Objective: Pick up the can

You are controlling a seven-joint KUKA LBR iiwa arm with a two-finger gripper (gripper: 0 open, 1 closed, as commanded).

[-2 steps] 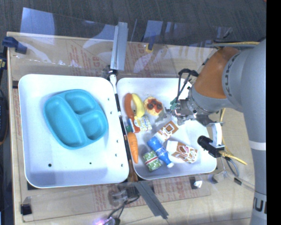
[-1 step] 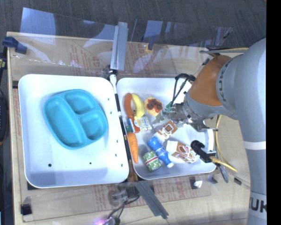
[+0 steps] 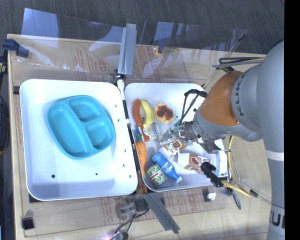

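The can [image 3: 155, 175] lies at the near left corner of the right bin [image 3: 155, 88], touching a blue bottle [image 3: 167, 167] that crowds its right side. The gripper [image 3: 184, 132] hangs over the bin's middle clutter, apart from the can; whether it is released or clenched I cannot tell.

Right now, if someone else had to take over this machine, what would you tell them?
Tool: over the middle of the right bin, low among the clutter; its grip is hidden.
Can: green, lying at the right bin's front left corner, beside the blue bottle. It is apart from the tool.
Done: nothing visible yet.
Left: move to the can, grasp it, lift it.
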